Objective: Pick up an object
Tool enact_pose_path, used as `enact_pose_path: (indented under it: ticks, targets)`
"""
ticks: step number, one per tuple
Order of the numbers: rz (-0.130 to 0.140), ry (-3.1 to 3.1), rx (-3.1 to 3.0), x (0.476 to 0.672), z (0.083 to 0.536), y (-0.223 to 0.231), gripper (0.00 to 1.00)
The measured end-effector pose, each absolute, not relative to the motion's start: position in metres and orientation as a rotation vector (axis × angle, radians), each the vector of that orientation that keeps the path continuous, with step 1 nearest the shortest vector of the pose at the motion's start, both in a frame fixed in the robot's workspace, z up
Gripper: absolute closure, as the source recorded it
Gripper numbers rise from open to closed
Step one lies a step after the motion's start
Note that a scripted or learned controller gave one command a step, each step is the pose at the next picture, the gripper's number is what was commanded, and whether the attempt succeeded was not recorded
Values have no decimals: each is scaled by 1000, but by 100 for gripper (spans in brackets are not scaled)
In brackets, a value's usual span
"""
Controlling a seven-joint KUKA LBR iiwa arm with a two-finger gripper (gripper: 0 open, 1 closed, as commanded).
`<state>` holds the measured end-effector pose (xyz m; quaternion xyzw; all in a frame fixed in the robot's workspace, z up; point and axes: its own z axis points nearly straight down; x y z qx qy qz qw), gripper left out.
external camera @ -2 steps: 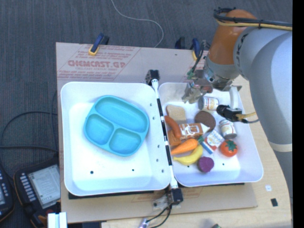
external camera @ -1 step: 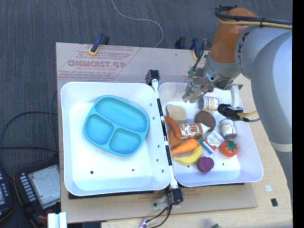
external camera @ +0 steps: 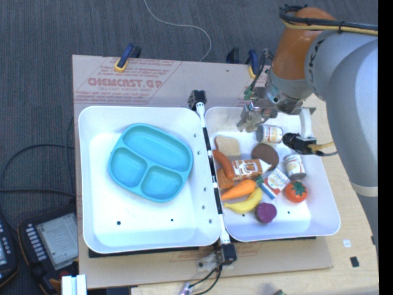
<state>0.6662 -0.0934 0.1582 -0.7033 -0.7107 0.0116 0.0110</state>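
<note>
- The left bin [external camera: 92, 165] is smooth white plastic with rounded corners; a glossy blue divided plate [external camera: 150, 163] with three hollows lies in it, with bare floor all round, widest toward the near rim.
- The right bin [external camera: 319, 220] holds toy food crowded in its middle: a slice of bread [external camera: 228, 144], an orange carrot [external camera: 238, 190], a curved yellow banana [external camera: 244, 204], a round purple plum [external camera: 265, 212], a brown disc [external camera: 265, 153], a small labelled can [external camera: 293, 165] and a red tomato [external camera: 295, 192].
- Another little can [external camera: 270, 133] lies on its side near the far rim.
- My tool [external camera: 249, 120] hangs over the right bin's far left corner, just beside that lying can; whether it is spread or closed, I cannot tell.
</note>
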Motion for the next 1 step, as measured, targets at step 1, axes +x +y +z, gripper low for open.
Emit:
enact_pose_path:
  ticks: [1]
  targets:
    - [41,-2216,-2191,666,165,-93,100]
